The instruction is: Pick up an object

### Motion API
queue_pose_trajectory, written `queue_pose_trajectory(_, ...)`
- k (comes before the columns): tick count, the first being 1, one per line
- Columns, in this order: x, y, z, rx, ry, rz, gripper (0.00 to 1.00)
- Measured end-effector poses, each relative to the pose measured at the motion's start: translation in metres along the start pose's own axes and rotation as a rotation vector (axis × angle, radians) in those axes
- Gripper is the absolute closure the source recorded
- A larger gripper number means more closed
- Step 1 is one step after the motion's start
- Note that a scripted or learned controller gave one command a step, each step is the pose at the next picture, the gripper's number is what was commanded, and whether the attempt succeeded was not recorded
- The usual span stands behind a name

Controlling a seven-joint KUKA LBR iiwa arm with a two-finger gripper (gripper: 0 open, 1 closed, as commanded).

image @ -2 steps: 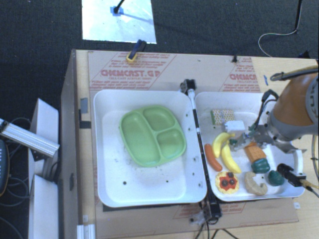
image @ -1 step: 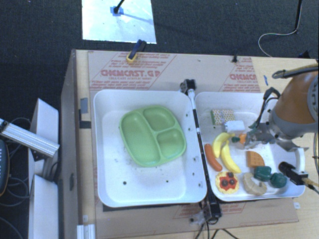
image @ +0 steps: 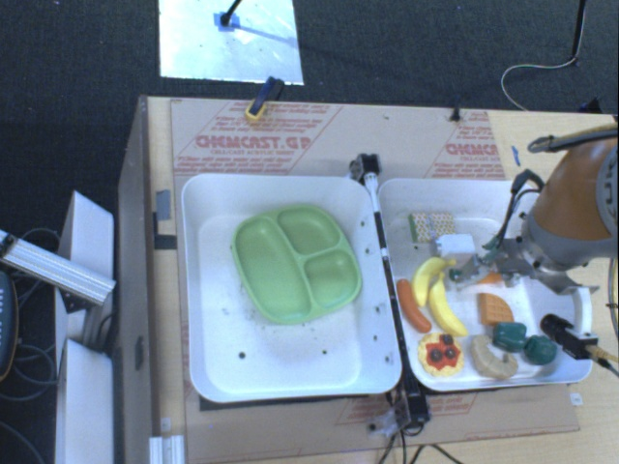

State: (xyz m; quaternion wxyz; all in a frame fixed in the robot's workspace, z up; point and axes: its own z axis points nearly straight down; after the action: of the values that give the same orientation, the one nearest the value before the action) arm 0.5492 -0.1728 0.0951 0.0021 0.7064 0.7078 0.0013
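Nearest you, along the front wall of the right white bin [image: 580, 391], lies a row of toy food: a small round yellow pizza with red and dark toppings [image: 442, 353], a pale beige curved piece [image: 491, 358], and two dark green lumps [image: 510, 335] [image: 541, 350] side by side. Just behind them sits an orange toast-shaped wedge [image: 495, 308]. To its left you see a yellow plastic banana [image: 437, 293], with a red-orange sausage [image: 413, 305] lying just beside it on the side of the bin divider.

The gripper [image: 471, 270] hangs low over the middle of this bin, just beside the upper end of the banana and close to a small orange piece [image: 490, 279] under its tip. You cannot tell from here whether it is open or closed, and nothing shows clearly held in it. The grey arm with its orange band [image: 578, 201] reaches in from the right. Behind the gripper, a green-and-white speckled block [image: 431, 225] rests near the bin's back wall.

The left white bin [image: 219, 356] holds a light green three-compartment plastic plate [image: 296, 263], tilted askew in the middle.

Both bins sit on a brown board with red lettering [image: 253, 143]. A yellow-and-black clamp [image: 263, 99] lies at its far edge. Beyond that, dark carpet [image: 77, 56] and a shiny metal sheet [image: 230, 27].
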Motion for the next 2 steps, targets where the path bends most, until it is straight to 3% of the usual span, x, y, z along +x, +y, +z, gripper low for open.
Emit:
queue_pose_trajectory(1, -0.0001, 0.0009, -0.0106, -0.002, 0.0, -0.001, 1.0)
queue_pose_trajectory(2, -0.0001, 0.0008, -0.0105, -0.002, 0.0, -0.001, 0.0)
